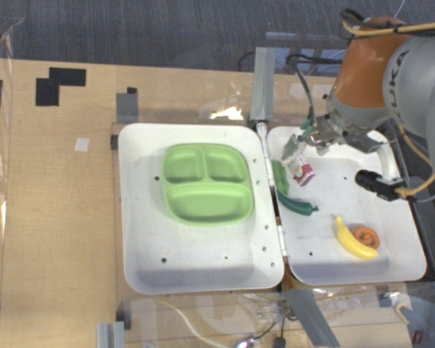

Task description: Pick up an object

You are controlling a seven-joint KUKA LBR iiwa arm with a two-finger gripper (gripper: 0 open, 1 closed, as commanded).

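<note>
Diagonally, the banana points up-left in the right bin

Green divided tray in left white bin, black marks on bench

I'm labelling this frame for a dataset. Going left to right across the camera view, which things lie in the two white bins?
Green three-compartment plastic tray → dark green curved piece by the divider → small red-and-white packet → yellow banana → orange ring-shaped piece touching the banana.
</note>
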